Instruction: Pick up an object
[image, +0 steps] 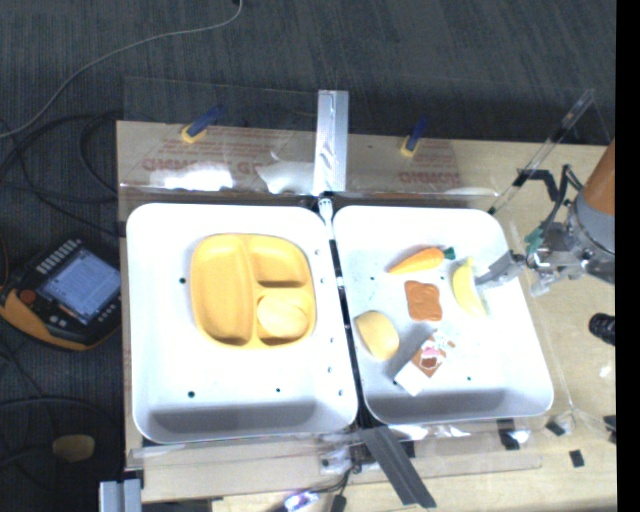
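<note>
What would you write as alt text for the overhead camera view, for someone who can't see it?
A robot gripper reaches in from the right toward a yellow banana-like piece in the right white bin, which also holds a toy carrot, a brown slab, a yellow lump and a small printed packet. The left bin holds a yellow divided tray.

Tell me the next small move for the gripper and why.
Probably a short move left and down onto the yellow banana piece. The gripper sits at the right bin's right edge, just beside that piece, with nothing seen between its fingers. The carrot and brown patty lie farther in.
</note>
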